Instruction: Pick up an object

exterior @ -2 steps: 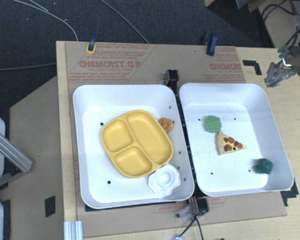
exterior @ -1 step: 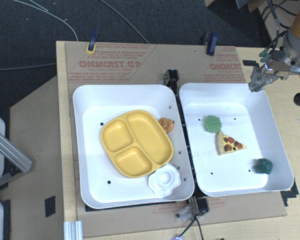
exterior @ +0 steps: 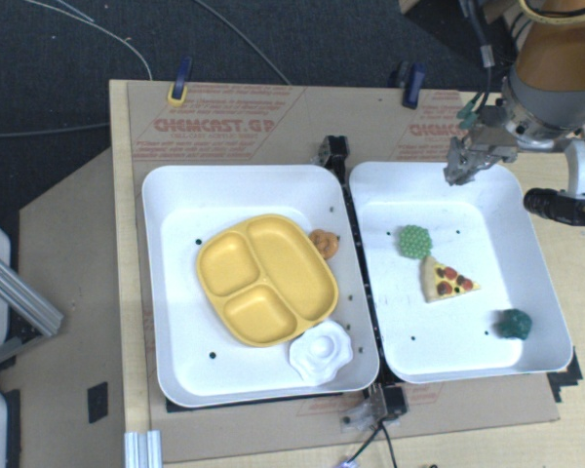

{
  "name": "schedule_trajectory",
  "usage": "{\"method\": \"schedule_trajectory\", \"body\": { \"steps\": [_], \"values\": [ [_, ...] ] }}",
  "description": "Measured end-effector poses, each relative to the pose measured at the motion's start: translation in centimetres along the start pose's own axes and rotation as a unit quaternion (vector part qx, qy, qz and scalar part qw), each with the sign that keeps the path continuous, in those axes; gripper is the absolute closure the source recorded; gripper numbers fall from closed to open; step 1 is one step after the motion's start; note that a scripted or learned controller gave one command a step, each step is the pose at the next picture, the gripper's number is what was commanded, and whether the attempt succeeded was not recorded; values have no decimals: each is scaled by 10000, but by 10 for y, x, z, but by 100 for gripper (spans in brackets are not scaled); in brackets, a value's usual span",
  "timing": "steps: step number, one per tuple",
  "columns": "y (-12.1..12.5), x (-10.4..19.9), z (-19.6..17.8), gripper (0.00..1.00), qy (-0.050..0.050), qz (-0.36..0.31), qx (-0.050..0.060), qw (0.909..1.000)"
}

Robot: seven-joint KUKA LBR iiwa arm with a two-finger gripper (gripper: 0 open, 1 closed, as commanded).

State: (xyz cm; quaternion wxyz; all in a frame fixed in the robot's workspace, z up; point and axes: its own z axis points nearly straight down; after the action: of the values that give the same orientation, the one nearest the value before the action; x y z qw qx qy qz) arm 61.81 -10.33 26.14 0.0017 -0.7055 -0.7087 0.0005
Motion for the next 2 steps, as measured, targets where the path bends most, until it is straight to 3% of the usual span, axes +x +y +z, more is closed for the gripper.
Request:
{"method": "schedule_trajectory", "body": {
  "steps": [2],
  "values": [
    [10,116,16,100,3,-12,-20,10000]
  ]
}}
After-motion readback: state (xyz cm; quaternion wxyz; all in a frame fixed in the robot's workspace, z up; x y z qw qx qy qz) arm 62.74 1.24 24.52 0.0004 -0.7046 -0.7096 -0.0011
